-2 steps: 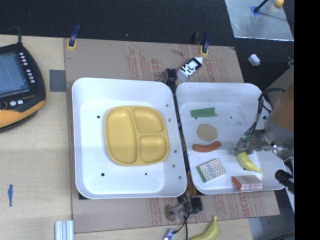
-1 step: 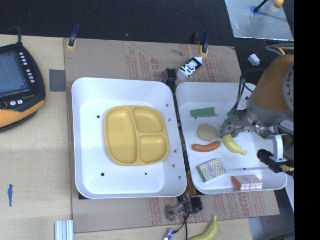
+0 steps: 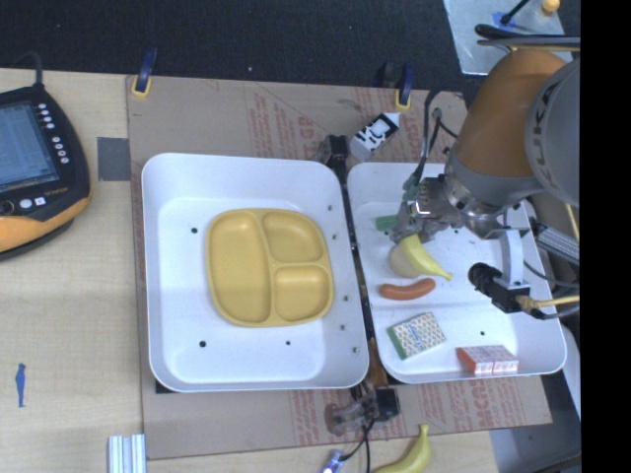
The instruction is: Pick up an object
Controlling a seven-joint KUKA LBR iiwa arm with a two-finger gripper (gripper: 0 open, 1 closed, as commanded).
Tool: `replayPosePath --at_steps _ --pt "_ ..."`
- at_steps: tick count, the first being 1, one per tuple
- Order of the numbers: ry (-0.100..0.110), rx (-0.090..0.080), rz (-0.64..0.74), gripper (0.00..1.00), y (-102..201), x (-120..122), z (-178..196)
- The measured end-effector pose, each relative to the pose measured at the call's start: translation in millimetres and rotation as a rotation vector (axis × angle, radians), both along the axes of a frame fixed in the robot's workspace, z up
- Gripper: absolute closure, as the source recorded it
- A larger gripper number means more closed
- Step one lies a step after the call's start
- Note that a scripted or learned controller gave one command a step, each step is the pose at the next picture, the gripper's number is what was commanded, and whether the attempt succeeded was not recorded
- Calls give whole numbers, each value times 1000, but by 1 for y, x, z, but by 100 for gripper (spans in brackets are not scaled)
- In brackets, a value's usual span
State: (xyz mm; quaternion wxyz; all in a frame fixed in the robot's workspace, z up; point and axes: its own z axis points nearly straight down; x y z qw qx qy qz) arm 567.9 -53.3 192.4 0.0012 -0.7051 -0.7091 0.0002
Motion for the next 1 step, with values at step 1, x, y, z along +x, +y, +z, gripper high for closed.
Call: replayPosePath --at_steps 1 --pt "1 0 -1 100 58 30 37"
